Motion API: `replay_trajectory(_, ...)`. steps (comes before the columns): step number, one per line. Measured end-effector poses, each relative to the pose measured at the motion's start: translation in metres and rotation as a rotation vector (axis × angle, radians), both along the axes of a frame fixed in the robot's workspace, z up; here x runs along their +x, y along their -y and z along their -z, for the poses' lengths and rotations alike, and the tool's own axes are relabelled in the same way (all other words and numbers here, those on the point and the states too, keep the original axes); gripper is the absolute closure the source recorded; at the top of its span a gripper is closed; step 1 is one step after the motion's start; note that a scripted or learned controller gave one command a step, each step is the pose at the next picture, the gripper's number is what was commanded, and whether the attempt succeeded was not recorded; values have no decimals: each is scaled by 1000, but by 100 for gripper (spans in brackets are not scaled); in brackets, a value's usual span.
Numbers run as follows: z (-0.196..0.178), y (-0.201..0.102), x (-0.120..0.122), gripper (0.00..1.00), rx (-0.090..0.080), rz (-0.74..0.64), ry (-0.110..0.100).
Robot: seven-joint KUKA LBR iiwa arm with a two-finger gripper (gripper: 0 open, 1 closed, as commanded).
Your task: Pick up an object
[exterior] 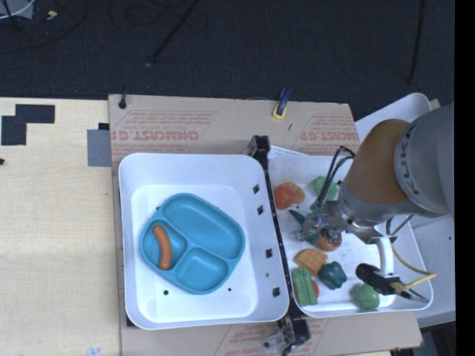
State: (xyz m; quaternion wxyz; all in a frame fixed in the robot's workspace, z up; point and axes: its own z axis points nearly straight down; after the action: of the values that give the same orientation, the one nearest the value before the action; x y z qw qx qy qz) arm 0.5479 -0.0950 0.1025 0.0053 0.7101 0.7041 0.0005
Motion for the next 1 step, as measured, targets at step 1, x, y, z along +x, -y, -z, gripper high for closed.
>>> replay_trajectory(1,-62,1,-2,100,7,-5,-8)
